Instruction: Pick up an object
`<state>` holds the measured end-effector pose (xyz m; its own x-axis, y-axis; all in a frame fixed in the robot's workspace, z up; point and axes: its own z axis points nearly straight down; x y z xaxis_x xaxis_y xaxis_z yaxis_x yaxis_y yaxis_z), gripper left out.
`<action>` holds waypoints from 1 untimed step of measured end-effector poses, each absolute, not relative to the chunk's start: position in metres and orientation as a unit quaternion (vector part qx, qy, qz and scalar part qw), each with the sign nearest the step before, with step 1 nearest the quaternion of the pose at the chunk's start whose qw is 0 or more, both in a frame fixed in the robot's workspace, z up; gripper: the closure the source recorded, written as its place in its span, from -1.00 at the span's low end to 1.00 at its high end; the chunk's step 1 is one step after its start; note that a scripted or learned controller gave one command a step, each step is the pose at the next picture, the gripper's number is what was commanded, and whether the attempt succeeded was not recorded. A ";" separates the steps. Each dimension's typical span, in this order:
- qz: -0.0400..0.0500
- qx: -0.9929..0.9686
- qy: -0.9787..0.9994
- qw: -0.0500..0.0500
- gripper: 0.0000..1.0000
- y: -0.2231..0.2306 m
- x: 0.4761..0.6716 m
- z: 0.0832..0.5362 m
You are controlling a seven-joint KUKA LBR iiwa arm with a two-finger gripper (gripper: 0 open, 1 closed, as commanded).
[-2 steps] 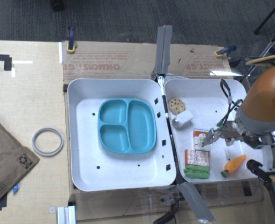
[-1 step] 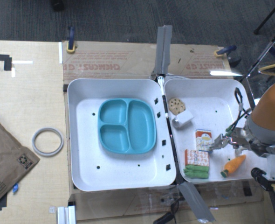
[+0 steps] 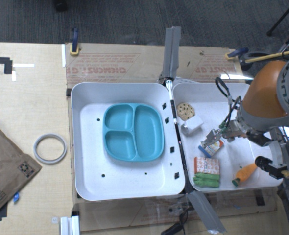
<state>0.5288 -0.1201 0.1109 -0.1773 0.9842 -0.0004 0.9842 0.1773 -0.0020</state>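
Over the right bin [image 3: 223,93], near its middle, the tool [image 3: 214,140] hangs at the end of the grey arm [image 3: 267,94], which enters from the right side with its orange band above the wrist. The tool sits on or just above a small packet [image 3: 210,147] with blue and white print; whether the fingers are spread or closed on it cannot be told, as wrist and cables crowd that spot.

Right bin contents: a round speckled cookie [image 3: 185,110] near the far left corner, a small white block [image 3: 192,125] just in front of it, a red-and-white box [image 3: 206,165] toward the near edge with a green item [image 3: 206,180] touching its near side, and an orange carrot-shaped piece [image 3: 244,174] near the near right corner, well apart from the packet.

Left bin [image 3: 85,146]: a teal divided plate [image 3: 133,131] with three compartments lies flat at the centre.

On the table [image 3: 27,111], left of the bins, a grey tape ring [image 3: 50,148] lies beside a brown cardboard box [image 3: 5,173] at the near left edge. A cardboard sheet [image 3: 115,65] with red print lies behind the bins.
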 end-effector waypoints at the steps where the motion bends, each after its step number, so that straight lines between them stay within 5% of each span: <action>1: 0.001 -0.658 -0.753 0.001 -1.00 -0.104 0.517 0.091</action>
